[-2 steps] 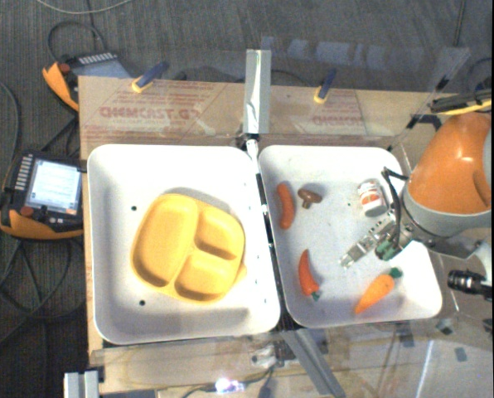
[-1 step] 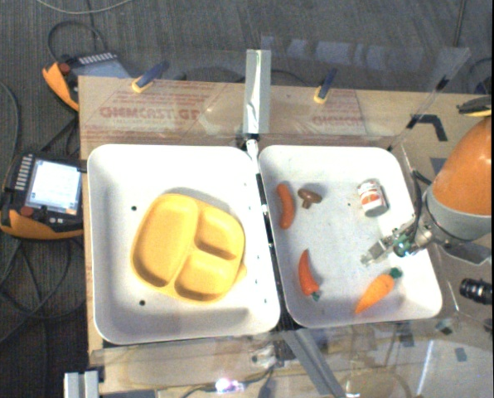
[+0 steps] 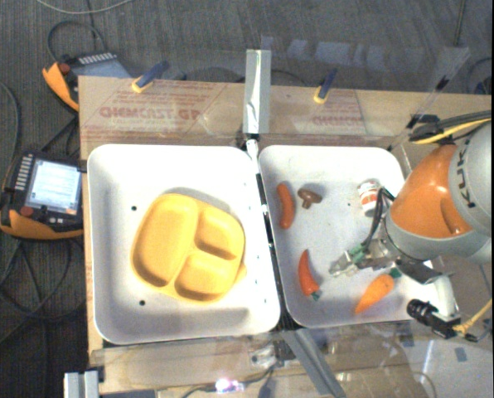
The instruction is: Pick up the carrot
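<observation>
**Gripper poised just beside the carrot**

Dark grey carpet strewn with cables surrounds a bench bearing two shallow white bins. Filling the left bin (image 3: 102,222) is a yellow moulded plastic compartment tray (image 3: 191,247). Lying in the right bin (image 3: 330,160) are a slim orange-red sausage-shaped toy (image 3: 287,206), a small brown mushroom-like piece (image 3: 310,196), a red chilli-shaped toy with a green stem (image 3: 308,274) and a small white cup-like object (image 3: 368,195). At that bin's near right, clear of the other items, rests the orange tapered plastic carrot (image 3: 375,293).

The grey arm's two-finger gripper (image 3: 352,260) sits just up-left of the carrot, nothing visibly between its fingers; whether they are spread or pressed together cannot be told. Judging by this, the approach step is in hand. Next, the gripper likely needs to shift over the carrot's body and straddle it.
</observation>
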Motion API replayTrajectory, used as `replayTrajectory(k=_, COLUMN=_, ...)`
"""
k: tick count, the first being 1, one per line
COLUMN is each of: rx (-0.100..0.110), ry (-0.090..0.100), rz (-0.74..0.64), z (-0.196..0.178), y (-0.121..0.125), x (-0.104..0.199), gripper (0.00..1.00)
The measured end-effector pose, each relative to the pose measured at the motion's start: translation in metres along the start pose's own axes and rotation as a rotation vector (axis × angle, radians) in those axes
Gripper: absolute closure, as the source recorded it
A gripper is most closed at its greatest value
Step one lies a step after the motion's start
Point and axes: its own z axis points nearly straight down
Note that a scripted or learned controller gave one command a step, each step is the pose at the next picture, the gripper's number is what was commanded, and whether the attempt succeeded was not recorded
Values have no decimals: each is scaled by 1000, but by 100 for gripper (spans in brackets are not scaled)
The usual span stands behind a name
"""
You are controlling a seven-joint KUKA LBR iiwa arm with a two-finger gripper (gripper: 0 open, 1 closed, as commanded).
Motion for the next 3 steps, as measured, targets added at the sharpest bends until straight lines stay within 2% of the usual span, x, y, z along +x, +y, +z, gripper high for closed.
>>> replayTrajectory(k=1, rx=11, ry=3, rz=152, z=-80, y=4, x=35, gripper=100)
replayTrajectory(k=2, rx=13, ry=1, rz=413, z=-78, y=-10, x=-37, gripper=100)
replayTrajectory(k=3, rx=-1, ry=-1, rz=544, z=0, y=-2, x=-9, gripper=100)
